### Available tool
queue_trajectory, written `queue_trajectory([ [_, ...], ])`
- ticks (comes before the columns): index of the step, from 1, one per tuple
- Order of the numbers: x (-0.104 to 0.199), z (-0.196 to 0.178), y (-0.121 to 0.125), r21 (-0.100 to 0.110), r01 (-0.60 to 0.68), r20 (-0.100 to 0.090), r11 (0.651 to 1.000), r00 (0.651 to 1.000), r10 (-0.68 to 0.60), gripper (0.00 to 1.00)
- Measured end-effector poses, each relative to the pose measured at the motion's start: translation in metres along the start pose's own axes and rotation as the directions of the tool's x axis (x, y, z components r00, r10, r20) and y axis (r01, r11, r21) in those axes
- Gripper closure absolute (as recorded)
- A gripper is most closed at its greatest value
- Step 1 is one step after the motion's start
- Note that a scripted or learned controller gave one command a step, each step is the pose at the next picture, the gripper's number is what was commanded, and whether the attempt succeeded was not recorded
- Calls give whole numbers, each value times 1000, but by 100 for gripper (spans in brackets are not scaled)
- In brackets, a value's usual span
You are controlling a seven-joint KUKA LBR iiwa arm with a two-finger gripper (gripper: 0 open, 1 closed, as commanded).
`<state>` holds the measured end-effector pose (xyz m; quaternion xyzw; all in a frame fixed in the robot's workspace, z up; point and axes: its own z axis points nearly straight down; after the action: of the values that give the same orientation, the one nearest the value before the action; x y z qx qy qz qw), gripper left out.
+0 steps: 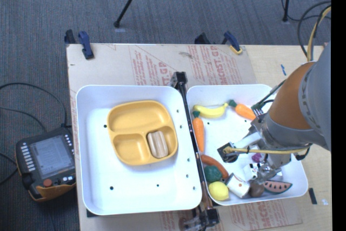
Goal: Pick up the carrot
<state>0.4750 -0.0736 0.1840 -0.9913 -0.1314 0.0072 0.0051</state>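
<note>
A long orange carrot (199,134) with a green top lies along the left wall of the right bin (281,96). A second, shorter carrot (244,111) lies near the bin's far edge, to the right of a yellow banana (212,111). My gripper (263,166) hangs low over the right half of that bin, above a cluster of toys. It is well to the right of the long carrot and below the short one in the view. No carrot is in its grasp.
A lemon (218,191), a white block (238,186), a watermelon slice (275,187), a green vegetable (212,173) and a red-orange piece (212,162) crowd the right bin's near side. The left bin (92,170) holds a yellow divided plate (135,116) with a tan piece (158,144).
</note>
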Motion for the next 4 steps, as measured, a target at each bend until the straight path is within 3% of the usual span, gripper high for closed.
queue_trajectory([
  [1, 51, 99, 39, -1, 47, -2, 999, 999, -47, 0],
  [2, 128, 97, 53, -2, -42, -5, 999, 999, 42, 0],
  [3, 148, 97, 57, -2, -38, -2, 999, 999, 38, 0],
  [4, 123, 97, 74, -2, 112, -1, 994, 994, -112, 0],
])
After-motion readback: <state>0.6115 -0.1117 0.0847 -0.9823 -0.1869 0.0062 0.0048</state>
